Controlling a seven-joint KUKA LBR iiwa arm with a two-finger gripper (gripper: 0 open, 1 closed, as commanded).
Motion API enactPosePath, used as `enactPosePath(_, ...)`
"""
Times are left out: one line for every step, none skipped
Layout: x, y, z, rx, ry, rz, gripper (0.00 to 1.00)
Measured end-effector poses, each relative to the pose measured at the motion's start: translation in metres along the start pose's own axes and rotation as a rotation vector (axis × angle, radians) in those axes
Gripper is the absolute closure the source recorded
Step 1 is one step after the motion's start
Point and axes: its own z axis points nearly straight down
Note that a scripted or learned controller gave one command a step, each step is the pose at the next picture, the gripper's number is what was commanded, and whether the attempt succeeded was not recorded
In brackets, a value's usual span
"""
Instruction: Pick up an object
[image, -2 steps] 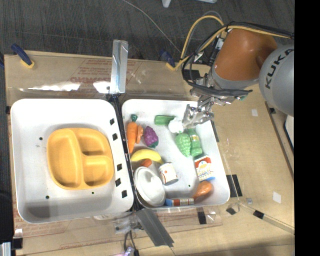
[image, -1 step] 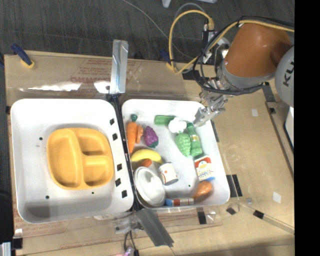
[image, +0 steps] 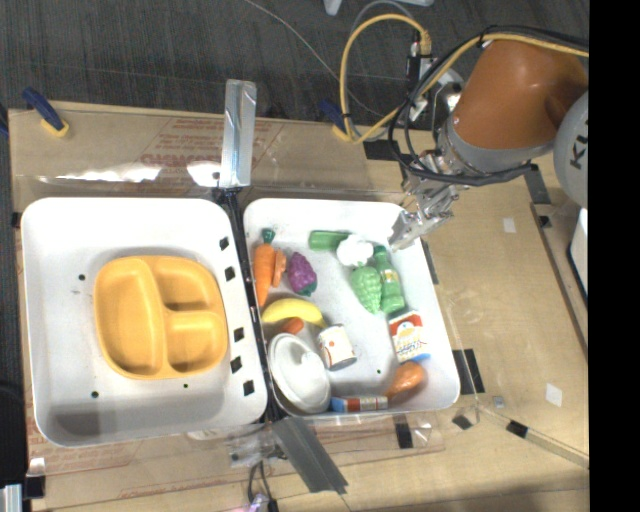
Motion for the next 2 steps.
enactPosePath(-0.013,-0.013,0.036,-0.013,-0.002,-0.107,1.00)
enactPosePath(-0.009,-0.013,0.057,-0.012,-0.004,-0.463,1.00)
